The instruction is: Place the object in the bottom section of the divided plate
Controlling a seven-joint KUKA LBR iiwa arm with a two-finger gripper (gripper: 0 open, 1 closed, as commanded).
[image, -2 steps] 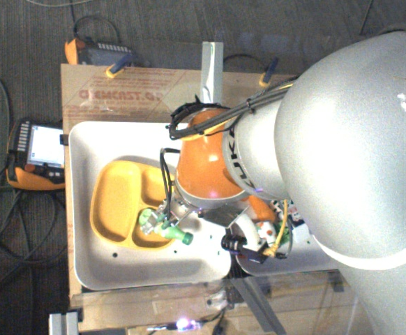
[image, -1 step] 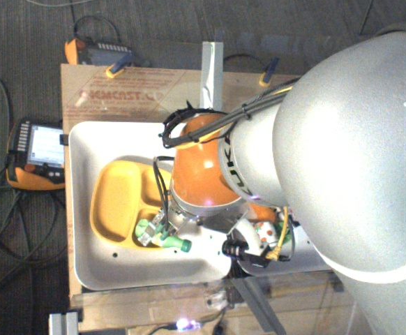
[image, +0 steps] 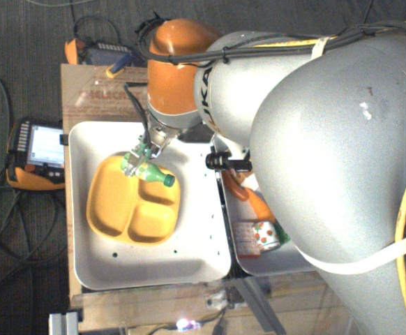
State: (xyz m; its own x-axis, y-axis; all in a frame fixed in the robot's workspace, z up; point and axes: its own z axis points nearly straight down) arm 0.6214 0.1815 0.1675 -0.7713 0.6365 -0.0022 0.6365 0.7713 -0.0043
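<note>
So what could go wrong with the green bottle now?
The bottle lies near the plate's top rim, right under the gripper, not in the bottom section. If dropped here it may land in the wrong section, or roll off the rim into the bin. I can't tell how firmly the gripper has it, so it might slip on the way.

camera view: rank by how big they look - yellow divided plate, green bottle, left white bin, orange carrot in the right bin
1. left white bin
2. yellow divided plate
3. orange carrot, though the arm hides part of it, so its rank over the bottle is unsure
4. green bottle, lying at the plate's upper edge
</note>
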